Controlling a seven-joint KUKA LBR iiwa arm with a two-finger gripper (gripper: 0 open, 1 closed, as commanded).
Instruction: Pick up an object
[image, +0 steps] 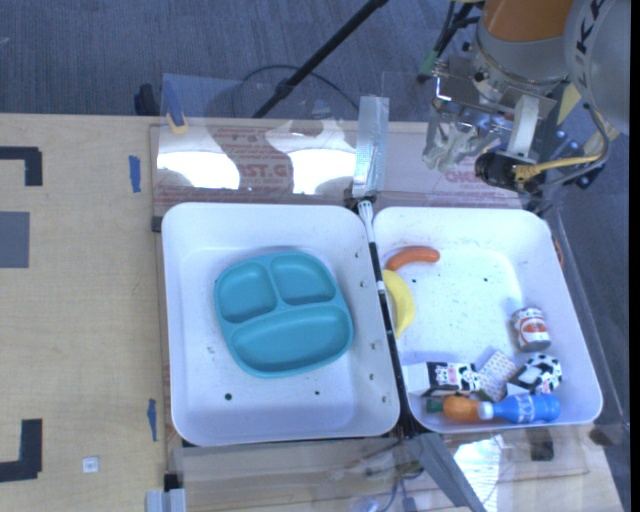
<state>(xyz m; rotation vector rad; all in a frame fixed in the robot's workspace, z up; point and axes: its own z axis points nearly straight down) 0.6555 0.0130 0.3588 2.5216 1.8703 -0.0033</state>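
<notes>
Objects for picking lie in the right bin (560, 270), most crowded along its near edge. Nearest: a blue bottle (520, 408) on its side with its white cap toward the left, just beside an orange carrot-like piece (460, 408) with a green tip. Just behind these, a black-and-white patterned carton (453, 376), a grey packet (494, 371) tilted on a corner, and a black-and-white spotted toy (541, 372), all bunched close, touching or nearly so. Slightly farther, near the right wall, a small can (530, 327) with a red and white label, apart from the cluster. Against the left wall, a yellow banana (402, 300), lying lengthwise beside the divider. Beyond it, an orange-red sausage (413, 257), lying crosswise near the far left corner.

Left bin (190, 330): a teal plate (285, 311) with three compartments, sitting flat at middle, well apart from the walls.

Both bins rest on the worktop (70, 300), pale wood with black and blue tape marks.

Farthest: the gripper (452, 145) hangs above and beyond the right bin's far rim, clear of every object. Whether it is spread or pressed together cannot be told; the metal parts blur against the background. Orange band (525, 18) shows above it at the top edge.
</notes>
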